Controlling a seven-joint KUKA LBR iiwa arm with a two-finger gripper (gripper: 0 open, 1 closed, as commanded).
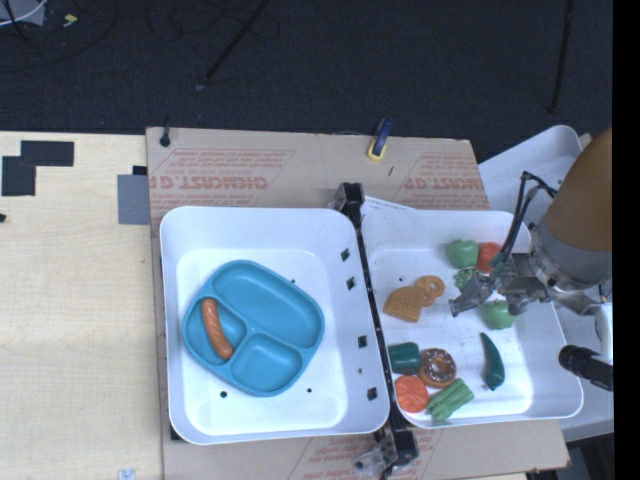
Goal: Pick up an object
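Tabletop (pixel 70 308), light wood, carrying two shallow white bins side by side on cardboard. Left bin (pixel 190 233): one blue divided plate (pixel 265 318) with a sausage (pixel 215 329) lying in its left compartment. Right bin (pixel 545 393): assorted toy food, namely a waffle (pixel 404 304) touching a pretzel (pixel 430 288), a green pepper (pixel 461 253) beside a red-orange piece (pixel 488 255) at the far side, a dark green block (pixel 404 356), a doughnut (pixel 437 366), an orange slice (pixel 411 394), a light green piece (pixel 450 400) and a dark green chilli (pixel 491 361) nearer the front. Arm: reaches in from the right, gripper (pixel 470 301) low over the right bin, between the pretzel and a pale green item (pixel 497 315) just beside it. Fingers: dark, slightly apart at the tips, nothing visible between them. Step in hand, by judgement: approach and descent, no pick made. Likely candidates are the pale green item or the pretzel, both near the fingertips. Next move calls for centring over one piece, lowering to the bin floor and closing without nudging neighbours.
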